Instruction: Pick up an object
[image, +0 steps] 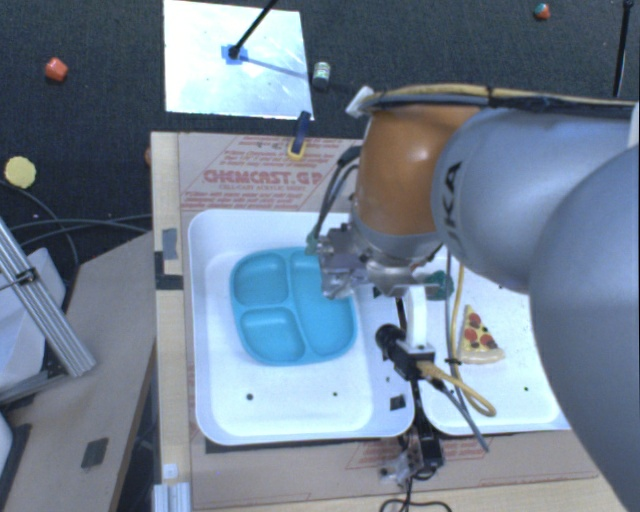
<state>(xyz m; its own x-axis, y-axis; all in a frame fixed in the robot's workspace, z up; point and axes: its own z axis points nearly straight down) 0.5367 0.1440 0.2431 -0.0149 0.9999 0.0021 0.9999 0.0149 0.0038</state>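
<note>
1. Landmark: blue divided tray (290, 318), lying flat in the left white bin (225, 400), three shallow compartments facing up, nothing visible in them.
2. My pincer (345, 272): at the tray's right edge, above its upper right compartment. My own wrist hides the tips; I cannot tell whether they are spread or pressed together, nor whether anything sits between them.
3. Step in hand, as I judge it: closing on the tray's right rim. To do it well I should straddle the rim wall, one tip inside and one outside, and lift level so the tray does not swing.
4. Right white bin (520, 415), right of the tray: holds a pizza slice toy (478, 337), well apart from the tray.
5. Risk, my estimate: a thin rim may slip out.
</note>
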